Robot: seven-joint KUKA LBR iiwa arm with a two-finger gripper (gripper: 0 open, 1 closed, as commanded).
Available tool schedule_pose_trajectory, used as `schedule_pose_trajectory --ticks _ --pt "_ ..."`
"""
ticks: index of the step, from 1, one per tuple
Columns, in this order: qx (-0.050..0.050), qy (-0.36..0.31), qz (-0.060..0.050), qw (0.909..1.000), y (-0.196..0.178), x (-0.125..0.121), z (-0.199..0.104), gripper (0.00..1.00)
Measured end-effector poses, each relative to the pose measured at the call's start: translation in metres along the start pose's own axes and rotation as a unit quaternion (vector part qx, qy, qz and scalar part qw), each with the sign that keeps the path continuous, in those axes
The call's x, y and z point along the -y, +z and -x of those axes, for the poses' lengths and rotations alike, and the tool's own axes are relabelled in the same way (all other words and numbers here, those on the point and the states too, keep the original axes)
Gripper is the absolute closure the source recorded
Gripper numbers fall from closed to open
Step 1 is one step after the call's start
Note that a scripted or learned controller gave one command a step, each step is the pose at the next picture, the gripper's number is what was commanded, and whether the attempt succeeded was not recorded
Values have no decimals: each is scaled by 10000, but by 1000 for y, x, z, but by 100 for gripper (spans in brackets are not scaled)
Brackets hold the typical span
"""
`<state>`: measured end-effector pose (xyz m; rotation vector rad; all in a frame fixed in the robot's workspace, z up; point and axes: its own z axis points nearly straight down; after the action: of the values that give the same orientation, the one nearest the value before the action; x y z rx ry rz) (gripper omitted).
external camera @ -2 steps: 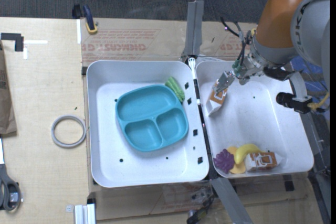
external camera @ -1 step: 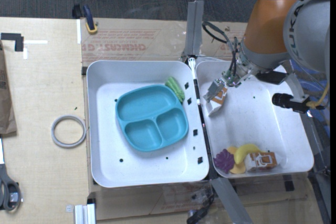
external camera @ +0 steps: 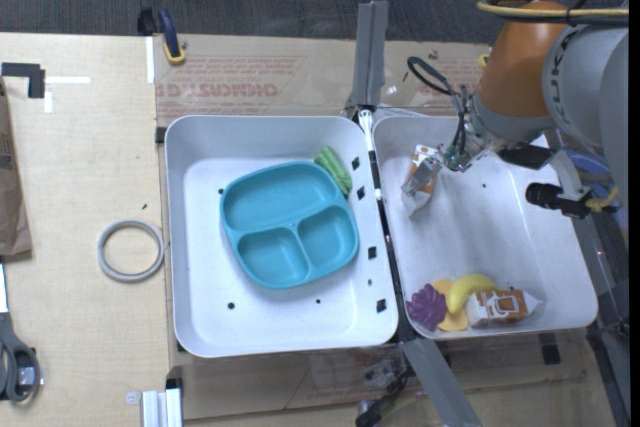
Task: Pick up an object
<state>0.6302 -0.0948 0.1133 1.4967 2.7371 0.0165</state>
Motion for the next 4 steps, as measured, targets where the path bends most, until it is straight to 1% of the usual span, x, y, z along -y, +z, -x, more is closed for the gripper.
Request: schedule_pose_trajectory --ticks 1,2,3,4 --pt "-21 -130 8 9999 6 -1 10 0" --pt "-12 760 17 9971 6 7 12 0" --pt "54 757 54 9971 -8 6 17 100" --pt "-46 1152 -103 9933 -79 -18 4 100"
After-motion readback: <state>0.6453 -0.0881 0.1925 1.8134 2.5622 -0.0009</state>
